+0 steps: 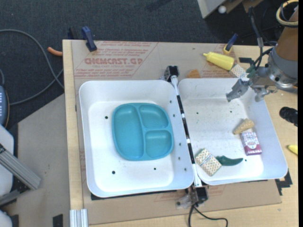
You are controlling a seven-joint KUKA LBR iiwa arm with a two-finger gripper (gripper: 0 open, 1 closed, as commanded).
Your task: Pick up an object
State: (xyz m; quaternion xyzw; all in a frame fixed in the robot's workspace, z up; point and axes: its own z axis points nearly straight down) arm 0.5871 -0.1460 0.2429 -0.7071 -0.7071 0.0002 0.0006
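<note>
While the gripper (246, 90) hangs over the right bin (213, 122)'s far edge, fingers apart and empty, a straight descent risks missing the near-side cracker (208, 162) and green pepper (230, 161).

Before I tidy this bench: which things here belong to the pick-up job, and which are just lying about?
Job:
gripper
right bin
waffle piece
pink packet
checked packet
green pepper

Lying about:
blue plate
left bin
yellow bottle
blue clamp

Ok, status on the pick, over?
Pincer over right bin's far edge, nothing seen in it. Cracker packet, green pepper, pink carton and tan piece lie untouched near side. Path clear.
</note>
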